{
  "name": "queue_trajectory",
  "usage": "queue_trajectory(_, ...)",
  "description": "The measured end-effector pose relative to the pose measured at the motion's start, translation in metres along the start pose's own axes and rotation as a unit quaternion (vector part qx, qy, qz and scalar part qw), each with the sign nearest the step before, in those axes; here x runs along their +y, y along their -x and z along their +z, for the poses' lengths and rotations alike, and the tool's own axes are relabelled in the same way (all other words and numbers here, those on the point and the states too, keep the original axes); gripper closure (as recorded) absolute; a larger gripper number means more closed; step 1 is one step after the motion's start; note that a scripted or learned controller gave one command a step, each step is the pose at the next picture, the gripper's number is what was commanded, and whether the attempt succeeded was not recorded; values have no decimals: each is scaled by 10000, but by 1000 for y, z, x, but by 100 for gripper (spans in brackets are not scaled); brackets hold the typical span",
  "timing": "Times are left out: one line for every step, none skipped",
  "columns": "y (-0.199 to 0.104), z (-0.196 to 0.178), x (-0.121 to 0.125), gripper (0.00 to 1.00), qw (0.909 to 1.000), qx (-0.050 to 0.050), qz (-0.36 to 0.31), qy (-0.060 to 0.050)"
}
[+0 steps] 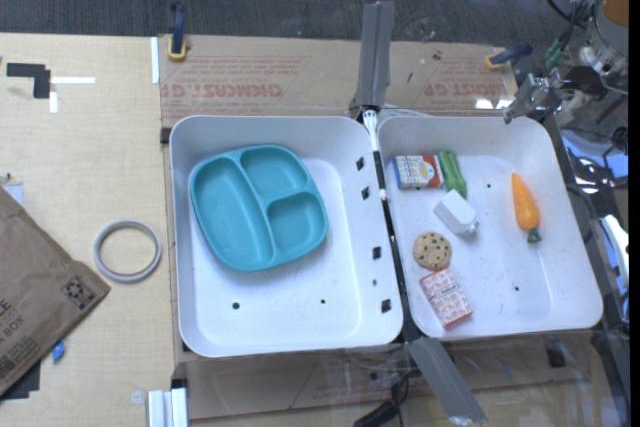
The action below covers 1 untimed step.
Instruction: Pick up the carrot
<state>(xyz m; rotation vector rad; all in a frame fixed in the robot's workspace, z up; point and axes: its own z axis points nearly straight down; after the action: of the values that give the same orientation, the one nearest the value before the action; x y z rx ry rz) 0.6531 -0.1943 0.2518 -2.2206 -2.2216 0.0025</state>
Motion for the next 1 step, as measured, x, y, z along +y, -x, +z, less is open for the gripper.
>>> queue_trajectory(19, 150, -8, 0, 9983, 56, 573, -26)
